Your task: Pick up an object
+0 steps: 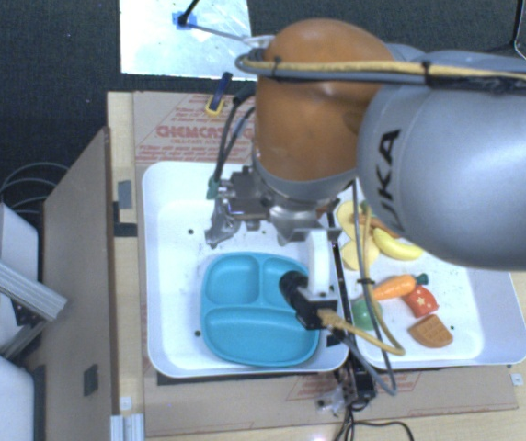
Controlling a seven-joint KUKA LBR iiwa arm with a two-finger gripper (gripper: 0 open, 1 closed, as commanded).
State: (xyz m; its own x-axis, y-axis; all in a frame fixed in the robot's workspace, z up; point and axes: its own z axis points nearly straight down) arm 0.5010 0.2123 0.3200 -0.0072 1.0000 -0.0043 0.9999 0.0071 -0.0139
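Arm (355, 127) bent over left bin (166, 274), pincer (231, 219) above blue tray (245, 310).

A smooth, glossy plastic finish is seen on the blue tray (249, 312) — beside it, the banana (387, 239) and carrot (394, 288) look matt plastic.

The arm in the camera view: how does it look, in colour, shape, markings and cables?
The arm is a thick, rounded grey body with black KUKA lettering and a bulbous orange band. A yellowish cable and dark ones run along it. The gripper is small, grey metal.
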